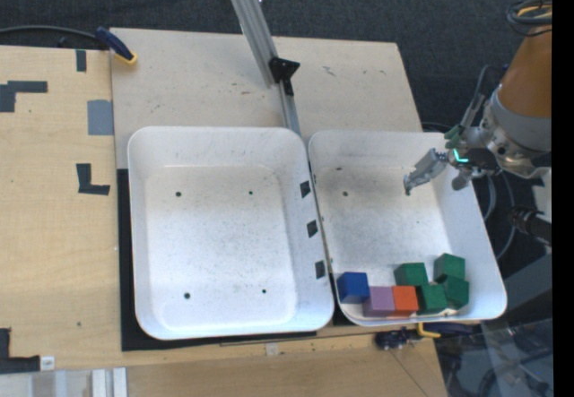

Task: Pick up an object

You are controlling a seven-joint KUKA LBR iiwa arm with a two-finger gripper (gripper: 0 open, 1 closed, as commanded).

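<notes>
Several small blocks lie bunched in the near right corner of the right bin (377, 207): a blue block (353, 286), a purple block (382, 299), an orange block (405, 298) and several green blocks (413, 275). My gripper (419, 175) hangs over the far right part of that bin, pointing left and down from the grey wrist (489, 149). It is well above and behind the blocks and touches none of them.
The left bin (220, 229) sits beside the right one, and the two share a raised rim (314, 225). A slanted metal rail (256, 19) crosses the bench behind the bins. The arm's orange band (529, 73) stands at the right edge.
</notes>
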